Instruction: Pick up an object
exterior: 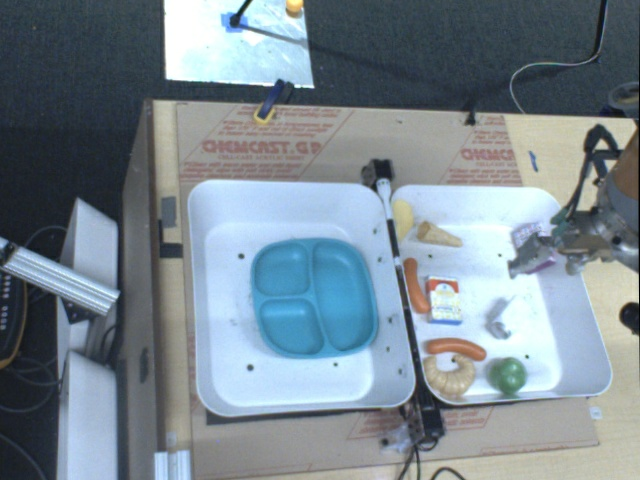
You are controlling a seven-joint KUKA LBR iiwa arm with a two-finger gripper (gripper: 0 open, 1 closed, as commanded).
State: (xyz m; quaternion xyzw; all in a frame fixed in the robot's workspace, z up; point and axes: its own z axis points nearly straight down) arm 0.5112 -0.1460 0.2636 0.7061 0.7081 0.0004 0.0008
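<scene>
On the bench, the right bin point(585, 363) holds toy food. At its two o'clock the gripper point(530, 253) hovers, grip unreadable; approach step, needing descent onto one item.

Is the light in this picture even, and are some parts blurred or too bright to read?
In the camera view the light is soft and even: the white bins look bright, yet the blue divided tray stays clear. The shiny sheet on the floor shows glare. The gripper at the right bin looks slightly blurred, and small things such as the green ball are soft.
</scene>
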